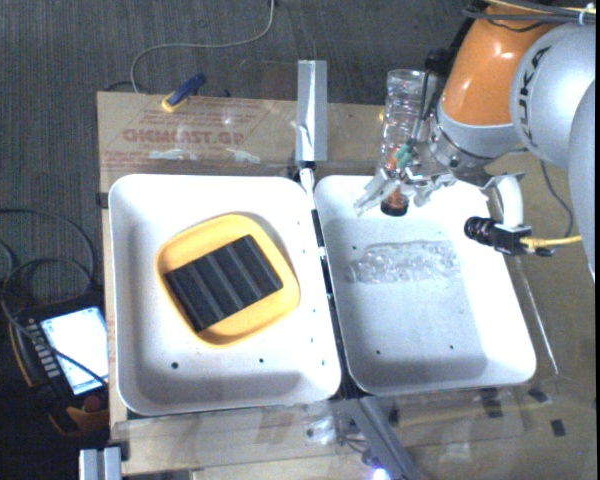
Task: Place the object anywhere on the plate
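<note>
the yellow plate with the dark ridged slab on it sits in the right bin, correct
Not quite. The camera view shows the yellow plate in the left bin, not the right bin. The dark ridged slab does lie on it.

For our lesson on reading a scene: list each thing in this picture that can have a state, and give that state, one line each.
Gripper: raised over the right bin's far edge, a clear bottle between its fingers.
Clear bottle: upright, lifted off the bin.
Yellow plate: lying flat in the left bin, a black ridged insert on it.
Right bin: a clear crumpled item lying on its floor.
</note>
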`<state>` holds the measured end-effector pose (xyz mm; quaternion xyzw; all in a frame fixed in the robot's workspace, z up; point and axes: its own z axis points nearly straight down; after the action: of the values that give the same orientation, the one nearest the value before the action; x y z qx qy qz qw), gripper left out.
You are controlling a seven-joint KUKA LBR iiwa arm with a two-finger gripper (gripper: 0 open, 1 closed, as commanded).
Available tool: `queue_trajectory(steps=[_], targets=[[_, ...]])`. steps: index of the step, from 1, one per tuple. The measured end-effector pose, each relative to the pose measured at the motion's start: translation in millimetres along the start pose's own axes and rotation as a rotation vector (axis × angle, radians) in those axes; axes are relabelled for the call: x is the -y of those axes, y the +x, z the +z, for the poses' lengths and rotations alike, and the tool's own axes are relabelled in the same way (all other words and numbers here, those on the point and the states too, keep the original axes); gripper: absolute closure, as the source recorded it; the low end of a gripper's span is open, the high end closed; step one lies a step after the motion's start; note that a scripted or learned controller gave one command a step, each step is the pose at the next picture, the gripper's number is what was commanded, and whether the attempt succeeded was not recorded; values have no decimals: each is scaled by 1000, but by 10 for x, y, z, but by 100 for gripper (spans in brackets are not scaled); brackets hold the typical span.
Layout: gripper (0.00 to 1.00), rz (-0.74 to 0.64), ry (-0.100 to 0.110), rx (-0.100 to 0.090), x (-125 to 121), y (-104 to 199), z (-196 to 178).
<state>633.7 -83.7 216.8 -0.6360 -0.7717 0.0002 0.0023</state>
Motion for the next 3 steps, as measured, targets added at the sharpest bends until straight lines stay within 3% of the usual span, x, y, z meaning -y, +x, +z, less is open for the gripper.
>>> queue_trajectory(steps=[1, 2, 3], targets=[[100, 15, 2, 2, 446, 497, 351], [100, 91, 0, 2, -94, 558, 347], [100, 185, 0, 4, -363, 89, 342]])
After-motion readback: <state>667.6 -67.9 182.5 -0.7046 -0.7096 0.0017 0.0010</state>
